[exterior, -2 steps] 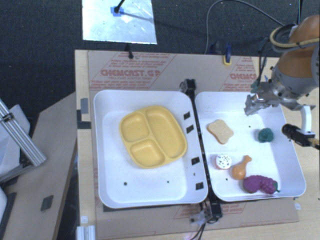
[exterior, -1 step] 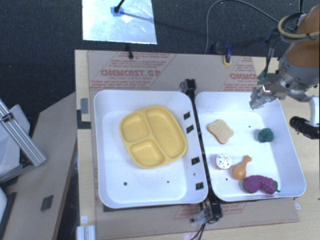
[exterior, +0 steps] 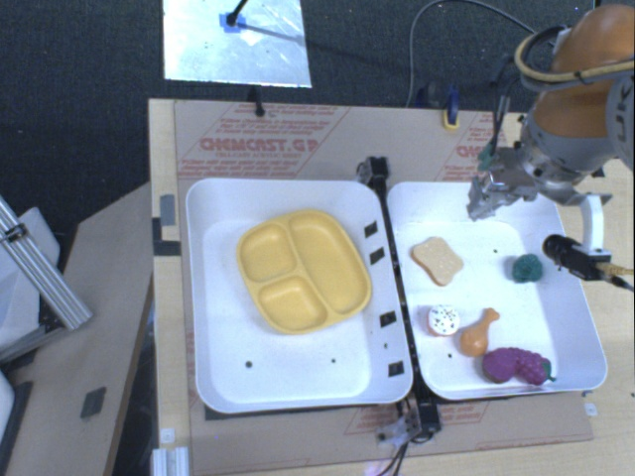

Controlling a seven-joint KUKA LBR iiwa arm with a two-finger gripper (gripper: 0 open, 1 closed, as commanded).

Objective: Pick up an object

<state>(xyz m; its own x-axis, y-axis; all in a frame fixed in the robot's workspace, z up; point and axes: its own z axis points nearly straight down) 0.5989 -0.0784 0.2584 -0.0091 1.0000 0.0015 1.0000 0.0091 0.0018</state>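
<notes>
Gripper above rear of right bin, finger state indeterminate, nothing visibly held; bread slice nearest, just below toward centre; risk: descent off-target, pads skidding on flat slice or nudging it toward speckled ball.

Grey arm, orange band

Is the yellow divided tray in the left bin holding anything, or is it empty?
Empty. The yellow tray lies flat in the left bin, and all three of its compartments show bare yellow; the toy foods lie in the right bin.
</notes>
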